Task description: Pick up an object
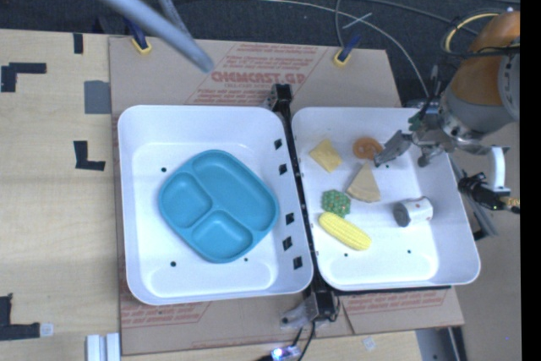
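Orange disc, presumed light, rigid and smooth, should be taken across its edges; the gripper is seen spread, holding nothing.

The right bin has bare floor along its near edge and far wall. Corn, broccoli, two wedges, a cylinder and an orange piece crowd its middle.

I see a blue tray lying in the left bin. Both bins sit on brown cardboard held by yellow clamps. Black cables cross dark carpet behind the bench.
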Robot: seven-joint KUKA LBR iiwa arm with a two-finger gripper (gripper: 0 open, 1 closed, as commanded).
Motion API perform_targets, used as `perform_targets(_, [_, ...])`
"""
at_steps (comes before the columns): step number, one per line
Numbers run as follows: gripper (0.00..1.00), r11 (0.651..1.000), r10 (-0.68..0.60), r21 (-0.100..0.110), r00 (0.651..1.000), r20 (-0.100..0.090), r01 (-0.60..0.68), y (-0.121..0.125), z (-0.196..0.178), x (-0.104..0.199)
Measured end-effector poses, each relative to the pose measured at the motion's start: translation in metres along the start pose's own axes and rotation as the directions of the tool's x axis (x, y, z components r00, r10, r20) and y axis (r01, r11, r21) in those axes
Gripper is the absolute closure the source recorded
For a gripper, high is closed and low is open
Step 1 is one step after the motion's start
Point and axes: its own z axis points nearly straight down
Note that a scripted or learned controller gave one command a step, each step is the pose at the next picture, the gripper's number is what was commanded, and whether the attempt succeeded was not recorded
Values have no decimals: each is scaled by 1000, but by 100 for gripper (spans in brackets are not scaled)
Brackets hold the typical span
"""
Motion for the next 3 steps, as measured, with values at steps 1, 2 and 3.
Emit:
perform_targets(1, [0,1000,1,-5,1000,0,-1,1,57,8])
perform_targets(2, [100,1000,-2,-12,1000,-3,2,4,41,10])
perform_targets(3, [100,1000,0,-7,1000,1,0,8,-22,9])
